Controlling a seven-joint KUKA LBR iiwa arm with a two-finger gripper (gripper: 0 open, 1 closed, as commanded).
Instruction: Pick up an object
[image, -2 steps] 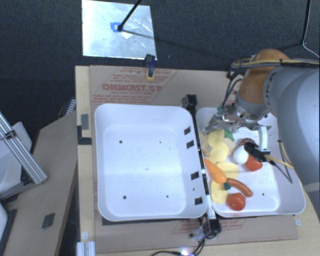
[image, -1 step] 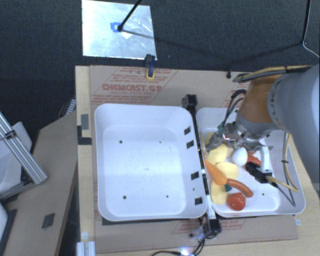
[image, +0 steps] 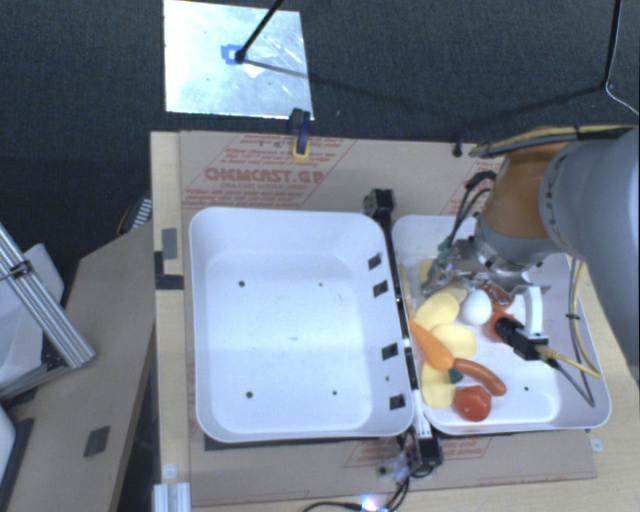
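Observation:
The right bin (image: 570, 400) holds a heap of toy food. A yellow piece (image: 437, 310) lies at the top of the heap, with a white egg (image: 476, 307) beside it. Below them are an orange carrot (image: 432, 347), a second yellow piece (image: 457, 340), a brown-red sausage (image: 480, 375) and a red tomato (image: 473, 403). My gripper (image: 455, 268) hangs low over the far part of this bin, just above the top yellow piece and the egg. The wrist hides what lies directly beneath it.
The left bin (image: 290, 330) sits beside the right one, with a black clip strip (image: 392, 300) running between them. A cardboard sheet (image: 260, 170) lies under both bins. A metal plate (image: 235, 60) lies on the dark floor behind.

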